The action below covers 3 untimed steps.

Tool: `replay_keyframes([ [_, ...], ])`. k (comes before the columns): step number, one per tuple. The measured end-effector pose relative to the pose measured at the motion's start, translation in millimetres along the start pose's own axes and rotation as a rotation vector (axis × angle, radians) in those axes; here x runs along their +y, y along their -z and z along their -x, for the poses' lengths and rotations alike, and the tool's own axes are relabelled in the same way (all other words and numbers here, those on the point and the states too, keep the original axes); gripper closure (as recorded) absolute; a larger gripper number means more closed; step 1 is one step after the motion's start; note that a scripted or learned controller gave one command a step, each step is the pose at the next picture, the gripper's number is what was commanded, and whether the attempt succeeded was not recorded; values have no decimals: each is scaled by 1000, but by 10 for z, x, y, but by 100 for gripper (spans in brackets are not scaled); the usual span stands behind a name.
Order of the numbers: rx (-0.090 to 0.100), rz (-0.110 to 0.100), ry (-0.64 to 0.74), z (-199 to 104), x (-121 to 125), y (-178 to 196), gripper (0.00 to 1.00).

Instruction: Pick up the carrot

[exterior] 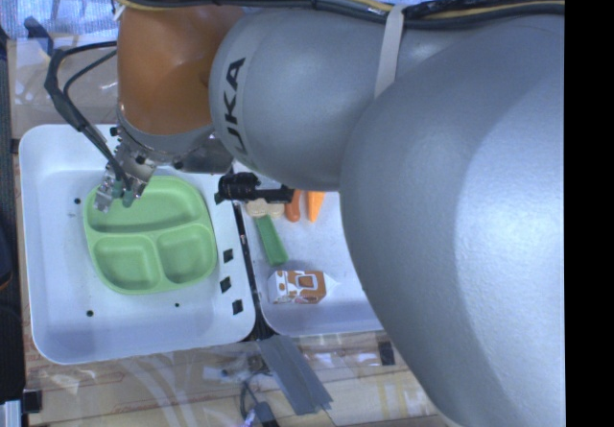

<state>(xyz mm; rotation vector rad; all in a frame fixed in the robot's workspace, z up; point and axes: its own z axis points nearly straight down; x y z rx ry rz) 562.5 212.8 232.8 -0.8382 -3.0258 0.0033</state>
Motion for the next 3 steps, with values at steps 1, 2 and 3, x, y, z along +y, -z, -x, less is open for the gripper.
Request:
replay_keyframes([
  [1, 2, -2, -409, -93, -138, -341, 100],
  [2, -4, 7, -87, -638, -417, 714, 100],
  [3, 1, -2, -65, -511, -233, 424, 100],
])
